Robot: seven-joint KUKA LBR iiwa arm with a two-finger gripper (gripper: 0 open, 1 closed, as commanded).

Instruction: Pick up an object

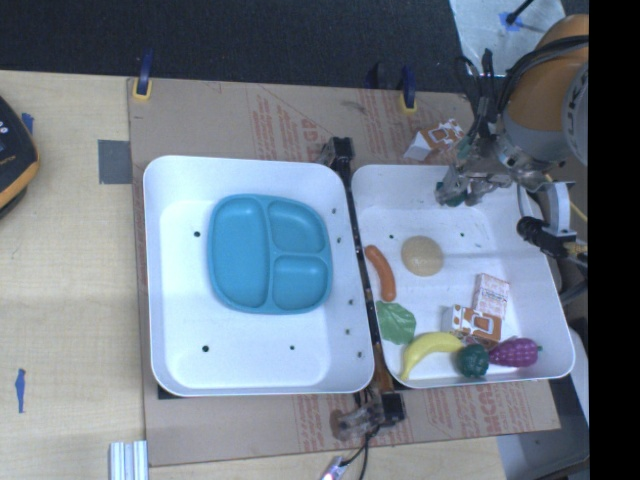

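Observation:
The right bin (400, 190) holds several toy foods: a tan round bun (422, 256), an orange sausage (381, 272), a green leaf (396, 322), a yellow banana (430, 351), a dark green vegetable (473, 361), purple grapes (514, 351) and two small snack boxes (491, 295) (470, 322). My gripper (462, 189) hangs over the bin's far right part, above and to the right of the bun, with nothing visibly in it.
The left bin (180, 348) holds a blue divided plate (269, 253). A small wrapper (437, 139) lies on the cardboard behind the right bin. Clamps (142, 72) (407, 83) pin the cardboard's far edge. A black and yellow device (12, 153) sits at far left.

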